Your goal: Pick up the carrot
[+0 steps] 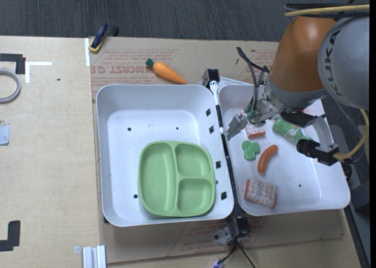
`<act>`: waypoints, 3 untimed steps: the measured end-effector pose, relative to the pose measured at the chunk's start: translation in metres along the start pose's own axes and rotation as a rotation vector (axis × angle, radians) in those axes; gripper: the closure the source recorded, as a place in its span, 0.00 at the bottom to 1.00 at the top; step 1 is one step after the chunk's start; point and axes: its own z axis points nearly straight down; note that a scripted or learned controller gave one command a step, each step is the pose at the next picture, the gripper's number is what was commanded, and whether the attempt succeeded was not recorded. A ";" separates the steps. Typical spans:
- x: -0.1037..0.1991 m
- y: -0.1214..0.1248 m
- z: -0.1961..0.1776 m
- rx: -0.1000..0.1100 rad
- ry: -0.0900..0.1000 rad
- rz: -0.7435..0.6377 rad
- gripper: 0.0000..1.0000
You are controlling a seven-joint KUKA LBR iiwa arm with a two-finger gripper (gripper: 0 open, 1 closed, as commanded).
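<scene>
The carrot (167, 71) lies outside both bins, on the cardboard (135, 61) just beyond the far rim of the left bin (111, 143), its green top pointing left. The arm (317, 55) hangs over the right bin (329, 196), well apart from that carrot, with the pincer (239, 124) low by the bin's left wall, near a green toy (251, 150) and a sausage (267, 158). Whether the pincer is released or clenched I cannot tell, its tips are too small and cluttered; nothing readable sits between them. So this looks like the reaching stage, with no grasp on the carrot yet. Next, by my reckoning: lift above the bin wall, swing across past the far corner of the left bin, line up across the carrot's slim body, then drop onto the cardboard. The green plate (176, 178) sits in the left bin, out of that path.
</scene>
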 end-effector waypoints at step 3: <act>0.004 0.101 0.001 -0.001 -0.001 -0.440 0.00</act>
